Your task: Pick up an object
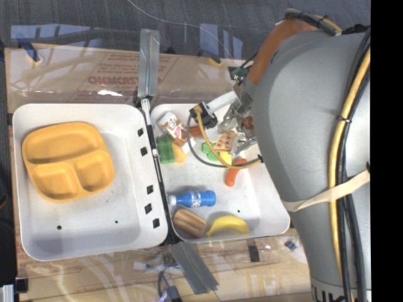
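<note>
My gripper (232, 131) hangs low over the upper middle of the right bin (267, 194), under the big grey arm. Directly below it lies a tan waffle-like piece (223, 143), with a yellow-green item (210, 151) beside it. An orange carrot (232, 176) lies just in front of these. A white labelled can (170, 124), a green block (165, 148) and a small yellow piece (181, 155) sit along the bin's left wall. Near the front edge are a blue bottle (194, 199), a brown bread roll (189, 222) and a banana (228, 225).
The left bin (75, 231) holds a yellow divided plate (66, 159). A black cable (196, 145) loops from the wrist down over the right bin's objects. The arm's body covers the right bin's right side.
</note>
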